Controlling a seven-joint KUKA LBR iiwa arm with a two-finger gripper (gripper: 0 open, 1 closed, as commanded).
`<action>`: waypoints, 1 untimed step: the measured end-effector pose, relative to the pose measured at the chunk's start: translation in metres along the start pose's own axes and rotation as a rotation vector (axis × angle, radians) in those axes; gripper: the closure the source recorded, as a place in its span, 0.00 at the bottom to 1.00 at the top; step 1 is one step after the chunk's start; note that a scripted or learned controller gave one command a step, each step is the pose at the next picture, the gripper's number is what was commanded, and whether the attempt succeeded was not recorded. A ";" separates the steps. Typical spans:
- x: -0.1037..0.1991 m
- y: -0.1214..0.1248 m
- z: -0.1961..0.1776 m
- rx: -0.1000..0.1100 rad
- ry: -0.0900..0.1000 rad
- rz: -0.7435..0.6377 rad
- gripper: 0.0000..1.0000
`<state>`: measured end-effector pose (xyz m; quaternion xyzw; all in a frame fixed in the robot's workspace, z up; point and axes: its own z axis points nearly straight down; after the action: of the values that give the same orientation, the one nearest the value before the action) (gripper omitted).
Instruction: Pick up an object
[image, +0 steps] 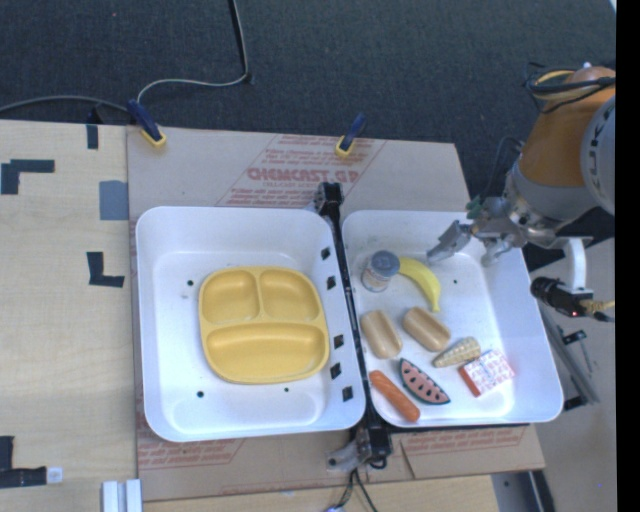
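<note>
A grey robot arm (575, 130) with an orange band reaches in over the right-hand white bin (520, 330), its gripper (468, 242) hovering above the bin's upper right corner with the two fingers spread apart and nothing between them.

Below and to the left of the gripper lies a heap of toy food, any piece of which would satisfy the task. The nearest is a yellow banana (424, 281), curved, lying flat just beside a small grey jar (380, 270) that stands upright. Further down rest two bread rolls (381, 333) (427, 328), a cob of corn (457, 352), a watermelon slice (423, 383), a carrot (394, 396) and a red-and-white packet (487, 373).

All look like light, hollow plastic: stiff enough to take a firm pinch, probably smooth and apt to slip. The banana seems best taken across its narrow middle, fingers square to its curve; the jar's round sides could roll out of a loose grip.

The bin floor is smooth, shallow and white, so pieces may slide when nudged. The pieces lie close together, the rolls nearly touching, leaving little space for fingers between them; the banana has open floor on its right.

The left bin (160, 300) holds a yellow divided plate (264, 325). Both bins sit on a cardboard sheet (250, 170) clamped to the bench.
</note>
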<state>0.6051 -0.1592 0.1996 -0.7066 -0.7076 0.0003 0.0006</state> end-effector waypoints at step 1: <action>0.029 0.034 0.112 -0.002 -0.001 0.000 0.00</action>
<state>0.6393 -0.1306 0.0881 -0.7065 -0.7077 -0.0001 -0.0005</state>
